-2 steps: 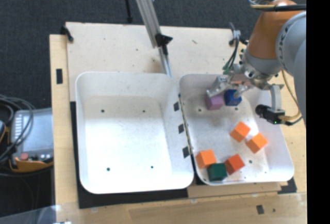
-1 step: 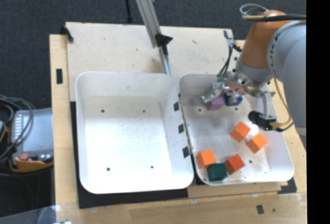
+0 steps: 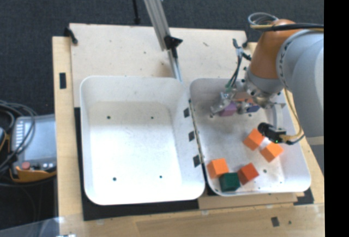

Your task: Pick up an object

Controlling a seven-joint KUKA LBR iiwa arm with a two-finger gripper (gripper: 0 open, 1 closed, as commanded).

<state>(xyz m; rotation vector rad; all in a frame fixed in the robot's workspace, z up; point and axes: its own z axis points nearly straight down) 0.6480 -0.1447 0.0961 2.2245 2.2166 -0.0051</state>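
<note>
In the right bin [image 3: 289, 176] lie several small blocks. An orange block [image 3: 253, 139] and a paler orange block [image 3: 271, 152] sit at the right side. At the front are another orange block [image 3: 218, 167], a dark green block [image 3: 229, 182] and a red-orange block [image 3: 248, 172]. My gripper [image 3: 229, 106] is low over the bin's back half, near its middle. A small purple block [image 3: 228, 110] shows right at its tip, partly covered by it. I cannot make out whether the block is gripped or just lies under the gripper.
The left bin [image 3: 136, 137] stands beside the right one, their rims meeting near the middle. A slanted metal pole [image 3: 155, 9] rises behind the bins. My arm [image 3: 283, 66] covers the right bin's back right corner.
</note>
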